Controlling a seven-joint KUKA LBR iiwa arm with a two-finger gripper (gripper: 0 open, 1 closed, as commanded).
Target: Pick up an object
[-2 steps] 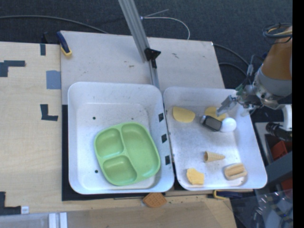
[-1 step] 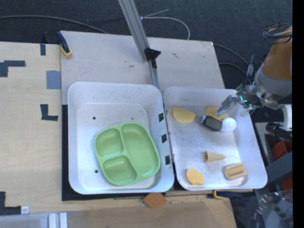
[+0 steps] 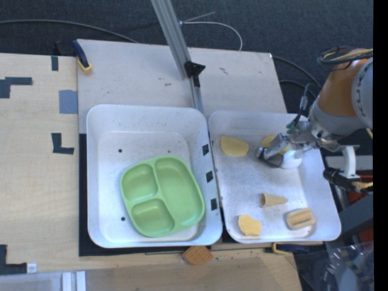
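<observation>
In the left bin [image 3: 97,162] a green divided plate [image 3: 161,195]; in the right bin [image 3: 315,187] yellow food pieces [image 3: 234,146], fingers [image 3: 270,155] of unclear state.

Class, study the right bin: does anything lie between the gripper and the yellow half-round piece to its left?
Nothing visible does. The gripper sits low in the right bin, and the yellow half-round piece lies just to its left across bare bin floor. The cone, the yellow chunk and the tan block lie nearer the front edge, off that line.
</observation>
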